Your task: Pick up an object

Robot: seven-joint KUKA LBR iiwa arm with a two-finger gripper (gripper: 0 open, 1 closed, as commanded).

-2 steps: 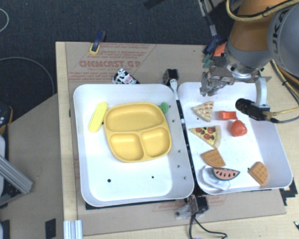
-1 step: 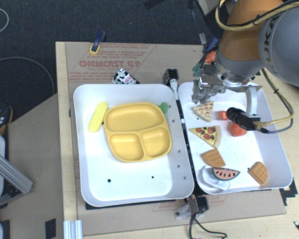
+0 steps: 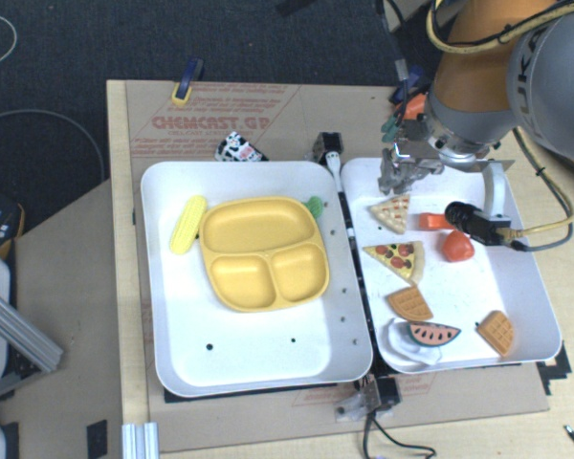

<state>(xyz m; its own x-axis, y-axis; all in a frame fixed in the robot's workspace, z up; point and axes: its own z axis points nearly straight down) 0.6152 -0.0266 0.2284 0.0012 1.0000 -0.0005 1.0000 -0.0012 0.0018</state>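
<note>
- The worktop [image 3: 124, 256] is a flat board of pale, matte wood with red printed lettering along its far edge.
- A blue-and-yellow clamp [image 3: 185, 82] grips that far edge at the left.
- The left bin [image 3: 172, 352] is a shallow white tray with rounded corners and a smooth, glossy floor.
- A yellow toy corn cob [image 3: 187, 224], long and ribbed, lies in the left bin just beside the plate's left rim.
- A yellow sectioned plate [image 3: 265, 251] of smooth plastic, with one wide compartment and two smaller ones, sits in the middle of the left bin.
- A small green piece [image 3: 314, 205] shows at the plate's far right corner; its shape cannot be told.
- The right bin [image 3: 531, 299] matches the left and touches it along the centre seam.
- Two triangular pizza slices lie in the right bin: a pale slice [image 3: 393, 213] at the far side and a slice with red and green toppings [image 3: 398, 257] nearer the middle.
- A tan waffle-textured wedge [image 3: 409, 303] and a watermelon slice [image 3: 430, 334] on a small white dish [image 3: 402, 347] lie near the front edge.
- The gripper [image 3: 399, 176], of bare metal, hangs directly above the pale slice; whether it is spread or pressed together cannot be told.
- An orange stick [image 3: 432, 222], a round red tomato [image 3: 457, 247] and a second waffle piece [image 3: 496, 332] occupy the right half of the bin.
</note>
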